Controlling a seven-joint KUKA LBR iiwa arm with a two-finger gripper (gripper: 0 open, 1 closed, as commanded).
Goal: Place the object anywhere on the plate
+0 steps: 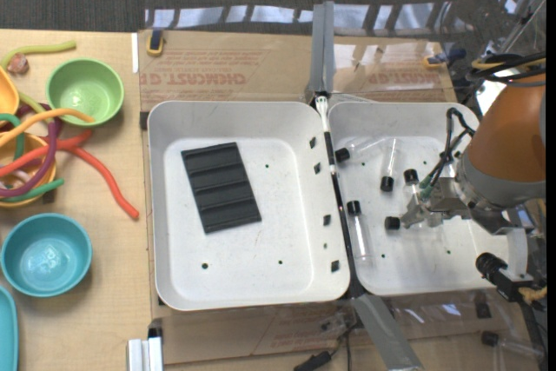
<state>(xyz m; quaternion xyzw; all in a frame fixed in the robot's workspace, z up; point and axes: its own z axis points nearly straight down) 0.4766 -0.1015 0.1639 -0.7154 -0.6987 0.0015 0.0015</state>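
The arm [512, 143] reaches in from the right, orange band uppermost, wrist bent downward, its gripper [423, 211] pointing left and low.

Robot lab: arm [512, 143], sorting bins [165, 187].

A black ridged plate [221, 186] is taking up part of the left bin [165, 213], with bare floor around it. Small clear tubes [356, 230] are cluttering the right bin [434, 278].
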